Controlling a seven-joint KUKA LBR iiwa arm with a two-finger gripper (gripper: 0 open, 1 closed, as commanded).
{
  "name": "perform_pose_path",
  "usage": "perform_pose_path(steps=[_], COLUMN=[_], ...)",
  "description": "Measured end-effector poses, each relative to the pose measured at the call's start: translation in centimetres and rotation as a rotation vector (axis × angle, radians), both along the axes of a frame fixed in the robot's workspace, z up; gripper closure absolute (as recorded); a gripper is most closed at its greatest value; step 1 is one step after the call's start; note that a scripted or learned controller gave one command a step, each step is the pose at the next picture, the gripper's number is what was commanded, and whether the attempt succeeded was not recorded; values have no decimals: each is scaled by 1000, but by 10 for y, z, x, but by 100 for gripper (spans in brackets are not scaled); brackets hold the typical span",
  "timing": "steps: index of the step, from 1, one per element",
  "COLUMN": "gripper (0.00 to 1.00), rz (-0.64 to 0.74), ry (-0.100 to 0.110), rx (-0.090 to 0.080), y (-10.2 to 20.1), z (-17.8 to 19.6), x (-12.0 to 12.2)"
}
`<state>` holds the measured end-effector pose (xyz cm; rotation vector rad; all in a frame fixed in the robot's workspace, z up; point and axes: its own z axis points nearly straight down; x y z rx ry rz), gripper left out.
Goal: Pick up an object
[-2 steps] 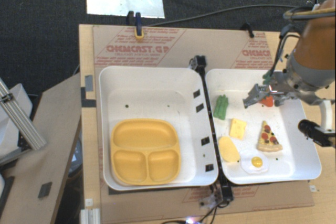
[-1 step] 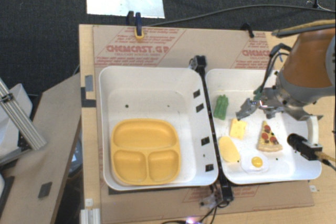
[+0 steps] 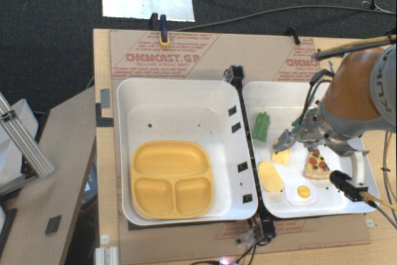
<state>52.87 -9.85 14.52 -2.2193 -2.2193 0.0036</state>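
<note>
Grey arm's claw (image 3: 286,142) low in right bin (image 3: 273,96), open or closed cannot tell, just above yellow piece (image 3: 270,176), green block (image 3: 261,126) far-left of it, fried egg (image 3: 301,193) and pizza slice (image 3: 317,164) near; yellow tray (image 3: 172,179) in left bin (image 3: 180,93)

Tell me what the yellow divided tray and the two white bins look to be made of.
Yellow divided tray: probably moulded plastic, matte; one even colour, rounded compartment ridges, soft sheen. Left bin and right bin: likely thin formed plastic, smooth and slightly glossy; uniform white, curved corners, rolled rims. The view cannot settle the material for certain.
</note>
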Motion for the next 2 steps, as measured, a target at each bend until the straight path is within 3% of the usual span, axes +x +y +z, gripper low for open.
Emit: perform_pose_path(steps=[1, 2], gripper=[0, 100], rz=[0, 0], ry=[0, -6], rx=[0, -1], y=[-8, -8], z=[-56, -42], x=[4, 6])
